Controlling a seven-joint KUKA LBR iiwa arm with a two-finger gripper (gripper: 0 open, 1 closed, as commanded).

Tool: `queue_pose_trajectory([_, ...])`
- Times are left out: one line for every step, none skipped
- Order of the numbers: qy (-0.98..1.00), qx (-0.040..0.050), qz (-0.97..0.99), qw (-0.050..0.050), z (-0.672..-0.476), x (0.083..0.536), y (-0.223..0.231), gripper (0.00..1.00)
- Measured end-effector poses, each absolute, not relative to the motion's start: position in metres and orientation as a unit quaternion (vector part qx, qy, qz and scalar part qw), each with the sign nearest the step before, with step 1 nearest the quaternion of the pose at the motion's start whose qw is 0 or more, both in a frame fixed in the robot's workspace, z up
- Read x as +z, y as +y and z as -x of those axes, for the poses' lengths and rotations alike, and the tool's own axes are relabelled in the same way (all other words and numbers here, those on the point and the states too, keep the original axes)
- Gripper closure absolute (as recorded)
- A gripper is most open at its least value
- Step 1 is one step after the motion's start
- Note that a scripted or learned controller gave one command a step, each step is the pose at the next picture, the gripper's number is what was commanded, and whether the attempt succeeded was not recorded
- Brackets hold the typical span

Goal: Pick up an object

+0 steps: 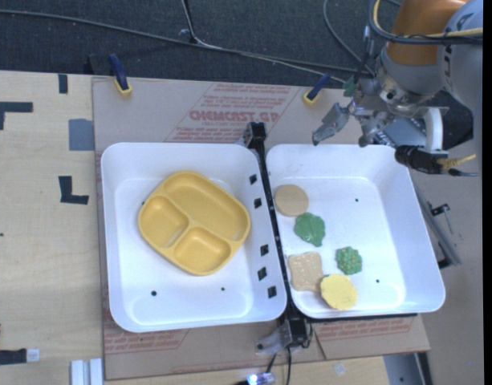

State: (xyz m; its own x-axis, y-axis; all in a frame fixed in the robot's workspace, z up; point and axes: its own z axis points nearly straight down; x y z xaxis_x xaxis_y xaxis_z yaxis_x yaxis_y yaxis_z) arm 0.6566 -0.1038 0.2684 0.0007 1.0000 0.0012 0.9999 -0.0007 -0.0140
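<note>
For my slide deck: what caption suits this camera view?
Gripper poised above right bin of five food pieces; yellow tray in left bin.

Only readable bit I can find is the red print on the cardboard sheet lying under the two bins, up along the far edge of the table. It looks like "CHEMCAST GP" in block letters, with smaller red lines above and below that are way too blurry to make out. Nothing else has legible text.
</note>
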Motion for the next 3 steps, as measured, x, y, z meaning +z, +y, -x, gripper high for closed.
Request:
queue_pose_trajectory([-0.708,0.0006,0.707,0.0,-0.658,0.276,-0.104,0.0])
queue_pose_trajectory([-0.708,0.0022,0.706,0.002,-0.651,0.23,-0.102,0.0])
queue_pose_trajectory([-0.708,0.0028,0.707,0.002,-0.645,0.167,-0.104,0.0])
